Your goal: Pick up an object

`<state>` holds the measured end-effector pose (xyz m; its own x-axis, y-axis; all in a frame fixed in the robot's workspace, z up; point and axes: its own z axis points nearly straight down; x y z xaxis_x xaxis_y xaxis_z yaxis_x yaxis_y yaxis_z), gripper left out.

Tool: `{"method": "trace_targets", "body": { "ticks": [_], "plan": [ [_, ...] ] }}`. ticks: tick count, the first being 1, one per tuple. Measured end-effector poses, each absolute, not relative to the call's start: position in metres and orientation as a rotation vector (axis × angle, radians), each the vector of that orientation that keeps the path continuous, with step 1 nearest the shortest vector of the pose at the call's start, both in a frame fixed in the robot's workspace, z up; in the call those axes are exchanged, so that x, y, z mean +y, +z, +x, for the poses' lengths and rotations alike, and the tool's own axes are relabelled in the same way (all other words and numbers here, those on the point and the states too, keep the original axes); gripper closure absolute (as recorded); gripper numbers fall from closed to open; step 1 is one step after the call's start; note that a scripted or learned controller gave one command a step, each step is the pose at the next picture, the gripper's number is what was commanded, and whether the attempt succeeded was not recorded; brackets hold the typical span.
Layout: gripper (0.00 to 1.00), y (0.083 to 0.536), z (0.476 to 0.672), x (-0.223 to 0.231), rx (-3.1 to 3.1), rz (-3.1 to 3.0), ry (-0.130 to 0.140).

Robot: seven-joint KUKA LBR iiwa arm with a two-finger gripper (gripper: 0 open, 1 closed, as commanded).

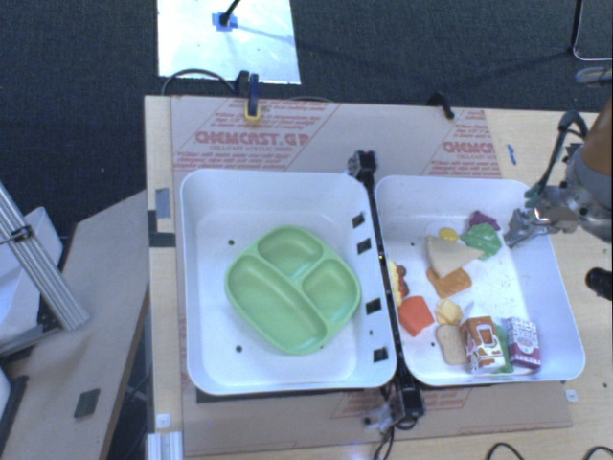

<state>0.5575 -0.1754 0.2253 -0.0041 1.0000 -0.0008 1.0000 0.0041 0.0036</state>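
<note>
Camera view shows the gripper [525,224] at the far right edge of the right bin [560,300], its state impossible to tell at this size, with nothing visibly held. The nearest candidate is the green leafy toy [483,239], lying in the bin's far half just beside the gripper and touching the pale wedge [450,255]. It is judged to be light, hollow, slick plastic with an uneven surface; take hold across its narrowest part, clear of the purple piece [482,220] behind it.
</note>
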Motion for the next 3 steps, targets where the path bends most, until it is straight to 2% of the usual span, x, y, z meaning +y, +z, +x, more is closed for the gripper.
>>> {"method": "trace_targets", "body": {
  "ticks": [2, 3],
  "plan": [
    [1.0, 0.232, 0.612, -0.077, 2.23, 2.208, 0.007],
    [1.0, 0.22, 0.644, -0.033, 2.23, 2.21, 0.005]
  ]
}}
